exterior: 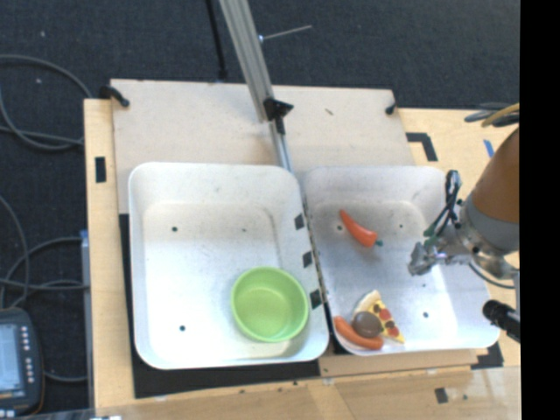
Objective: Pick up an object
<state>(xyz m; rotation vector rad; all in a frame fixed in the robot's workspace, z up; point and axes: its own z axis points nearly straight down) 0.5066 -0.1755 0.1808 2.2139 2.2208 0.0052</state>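
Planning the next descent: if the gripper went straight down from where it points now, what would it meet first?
Probably bare floor of the right white bin. The gripper hangs right of the orange toy carrot, apparently missing it; depth is unclear.

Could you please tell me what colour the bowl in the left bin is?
The bowl is light green, seen plainly in the camera view.

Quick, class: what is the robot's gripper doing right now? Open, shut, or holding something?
Gripper: cannot be told from this view. It hovers over the right bin, apart from the carrot.
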